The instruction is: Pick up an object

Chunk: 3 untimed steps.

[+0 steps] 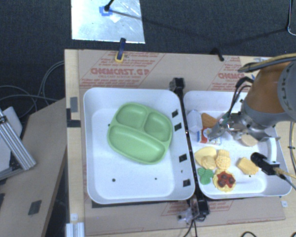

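Looking down on the bench, we note the arm (272,90) reaching in from the right, with the gripper (215,132) low over the left half of the right bin (254,182). From this angle we cannot tell whether the tool is released or clenched, and we see nothing held in it. The candidate objects all sit in the right bin. An orange wedge (207,119) lies just beside the gripper toward the bin's far edge. A white-and-blue packet (193,117) sits near the far left corner, with a small red piece (196,136) close below it along the left wall. A pale round piece (247,140) lies on the gripper's other side, toward the right wall. Nearer the front edge we log a yellow lump (205,157) touching a waffle-patterned piece (222,159), a green piece (204,176) near the front left corner, a red-and-yellow round piece (225,180) just beside it, and a yellow block (247,166) further right. The left bin (101,181) carries a green divided plate (138,132), set toward its far edge.
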Motion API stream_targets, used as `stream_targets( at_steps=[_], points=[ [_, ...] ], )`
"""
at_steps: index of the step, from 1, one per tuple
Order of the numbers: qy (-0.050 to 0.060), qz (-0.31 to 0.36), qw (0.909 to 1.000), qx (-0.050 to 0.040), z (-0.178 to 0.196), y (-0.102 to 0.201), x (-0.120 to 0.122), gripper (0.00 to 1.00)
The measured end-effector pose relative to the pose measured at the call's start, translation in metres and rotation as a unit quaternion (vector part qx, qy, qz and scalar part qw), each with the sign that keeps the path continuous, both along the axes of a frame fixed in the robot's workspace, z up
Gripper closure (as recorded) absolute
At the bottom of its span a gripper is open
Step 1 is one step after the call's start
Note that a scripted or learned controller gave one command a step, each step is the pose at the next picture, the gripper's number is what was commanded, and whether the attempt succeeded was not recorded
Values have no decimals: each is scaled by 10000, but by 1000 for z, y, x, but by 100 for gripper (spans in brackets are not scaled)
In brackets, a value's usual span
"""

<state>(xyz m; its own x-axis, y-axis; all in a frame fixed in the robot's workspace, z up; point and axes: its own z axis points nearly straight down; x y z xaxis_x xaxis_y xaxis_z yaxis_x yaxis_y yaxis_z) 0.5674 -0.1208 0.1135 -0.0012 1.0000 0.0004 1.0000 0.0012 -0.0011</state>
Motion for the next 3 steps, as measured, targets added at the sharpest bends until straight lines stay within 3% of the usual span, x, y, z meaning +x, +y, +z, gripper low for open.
stream_targets(
  at_steps=[1, 2, 3],
  points=[
    [-17, 0, 10000, 15, -26, 1, 2, 0],
    [-87, 1, 10000, -10, -12, 0, 6, 100],
    [-45, 17, 10000, -10, 48, -1, 16, 100]
  ],
)
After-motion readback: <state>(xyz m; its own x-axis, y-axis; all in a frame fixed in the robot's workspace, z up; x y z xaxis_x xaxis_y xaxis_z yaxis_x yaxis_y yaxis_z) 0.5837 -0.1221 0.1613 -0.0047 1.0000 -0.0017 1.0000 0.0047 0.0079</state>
